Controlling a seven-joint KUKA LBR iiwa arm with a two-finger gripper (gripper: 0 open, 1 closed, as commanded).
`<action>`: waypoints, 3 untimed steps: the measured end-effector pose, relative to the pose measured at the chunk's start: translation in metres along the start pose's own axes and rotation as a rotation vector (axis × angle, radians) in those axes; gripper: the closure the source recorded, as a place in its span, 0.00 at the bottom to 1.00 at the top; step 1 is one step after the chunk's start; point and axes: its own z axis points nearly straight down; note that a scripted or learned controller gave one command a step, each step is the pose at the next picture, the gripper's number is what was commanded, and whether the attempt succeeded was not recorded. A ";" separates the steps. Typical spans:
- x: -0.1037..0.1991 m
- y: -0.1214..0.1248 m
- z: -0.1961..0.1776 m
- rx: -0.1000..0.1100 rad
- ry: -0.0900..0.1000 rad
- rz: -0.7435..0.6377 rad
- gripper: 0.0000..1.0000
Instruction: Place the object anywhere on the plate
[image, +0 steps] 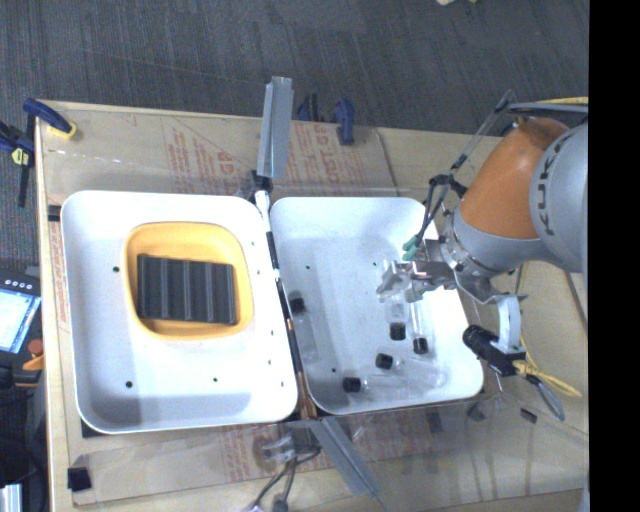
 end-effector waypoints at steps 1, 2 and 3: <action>0.047 0.009 0.005 0.001 0.003 -0.278 1.00; 0.115 0.036 -0.001 -0.001 0.001 -0.326 1.00; 0.161 0.058 -0.002 -0.004 0.000 -0.611 1.00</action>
